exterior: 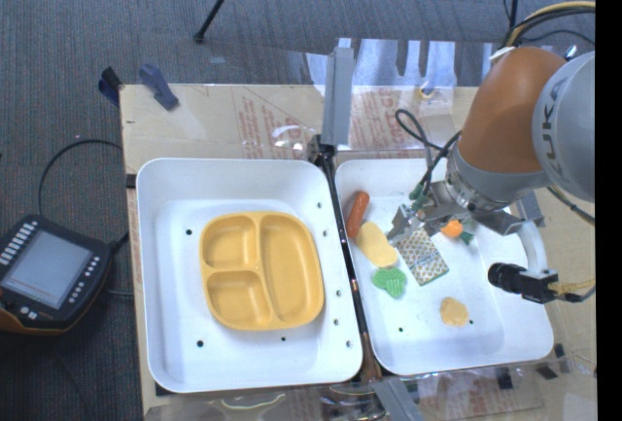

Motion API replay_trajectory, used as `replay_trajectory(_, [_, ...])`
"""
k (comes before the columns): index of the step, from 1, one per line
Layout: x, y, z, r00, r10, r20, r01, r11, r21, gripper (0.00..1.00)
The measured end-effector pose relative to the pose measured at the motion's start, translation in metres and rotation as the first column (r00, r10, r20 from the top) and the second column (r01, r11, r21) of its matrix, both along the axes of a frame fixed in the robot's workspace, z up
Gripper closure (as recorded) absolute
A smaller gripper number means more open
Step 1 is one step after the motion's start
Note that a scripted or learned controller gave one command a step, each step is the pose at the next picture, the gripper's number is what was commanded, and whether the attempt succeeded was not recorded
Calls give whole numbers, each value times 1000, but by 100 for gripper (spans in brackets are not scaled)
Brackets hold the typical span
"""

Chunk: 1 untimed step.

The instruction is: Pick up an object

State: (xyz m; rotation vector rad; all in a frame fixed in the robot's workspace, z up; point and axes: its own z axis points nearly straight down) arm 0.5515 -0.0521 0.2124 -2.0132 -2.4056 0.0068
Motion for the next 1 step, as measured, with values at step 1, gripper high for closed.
replay_trajectory(1, [92,12,-30,1000,-22,0,22,1000,0,100])
